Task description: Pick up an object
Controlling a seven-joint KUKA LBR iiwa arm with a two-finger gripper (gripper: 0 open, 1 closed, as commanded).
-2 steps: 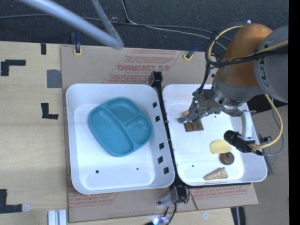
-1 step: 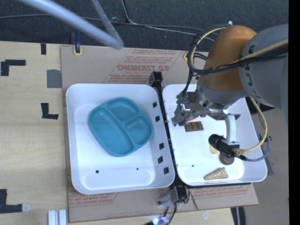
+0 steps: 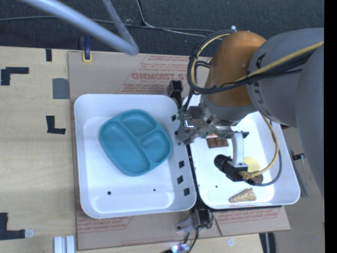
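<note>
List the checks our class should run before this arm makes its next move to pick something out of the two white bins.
1. Target available: the blue three-compartment plastic plate lies flat in the left white bin: ok.
2. Alternative target: a small tan crumpled piece lies uncovered near the front of the right white bin: ok.
3. End effector above a target: it sits over the divide between the bins, beside the plate's edge: not ok.
4. End effector carrying nothing: cannot tell.
5. Pale yellow object in the right bin clear for grasping: partly hidden by the arm's hardware: cannot tell.
</note>
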